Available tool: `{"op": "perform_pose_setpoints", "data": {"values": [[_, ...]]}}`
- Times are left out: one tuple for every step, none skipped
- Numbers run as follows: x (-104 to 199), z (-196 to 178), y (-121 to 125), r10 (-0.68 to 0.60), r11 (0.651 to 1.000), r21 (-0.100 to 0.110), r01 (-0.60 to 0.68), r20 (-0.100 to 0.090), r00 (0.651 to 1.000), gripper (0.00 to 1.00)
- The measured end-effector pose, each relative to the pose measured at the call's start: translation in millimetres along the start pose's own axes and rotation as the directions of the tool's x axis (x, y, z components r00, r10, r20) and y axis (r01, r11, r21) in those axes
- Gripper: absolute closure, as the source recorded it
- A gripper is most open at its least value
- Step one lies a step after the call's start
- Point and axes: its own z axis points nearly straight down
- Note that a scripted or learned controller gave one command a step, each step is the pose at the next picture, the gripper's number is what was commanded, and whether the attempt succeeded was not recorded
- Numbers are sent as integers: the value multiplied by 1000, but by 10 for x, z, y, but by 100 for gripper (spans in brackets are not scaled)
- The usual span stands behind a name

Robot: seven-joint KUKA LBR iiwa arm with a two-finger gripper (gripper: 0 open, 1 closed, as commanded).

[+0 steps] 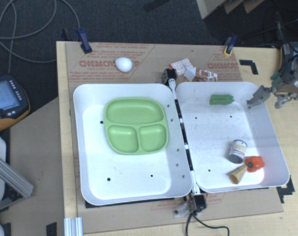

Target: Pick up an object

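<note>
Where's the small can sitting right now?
The can lies in the right bin, toward its lower right part, just up-left of the cone and the orange-red piece.

A white egg [123,64] sat on the brown board [109,58] behind the bins. Two blue clips [83,40] held that board.

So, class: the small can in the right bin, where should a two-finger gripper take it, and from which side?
Probably from straight above, across the can's round side wall at mid-length. It lies tipped over, open rim facing up-left, so the curved body gives two opposite faces. Keep off its lower right, where the cone lies close.
</note>
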Motion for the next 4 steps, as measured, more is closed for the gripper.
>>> {"op": "perform_pose_setpoints", "data": {"values": [[-17, 1234, -579, 1, 1000, 2, -1, -1, 1000, 0], [239, 1468, -876, 1, 1000, 2, -1, -1, 1000, 0], [236, 1368, -870, 2, 1000, -1, -2, 0, 1000, 100], [829, 168, -879, -1, 1000, -1, 1, 0, 1000, 100]]}}
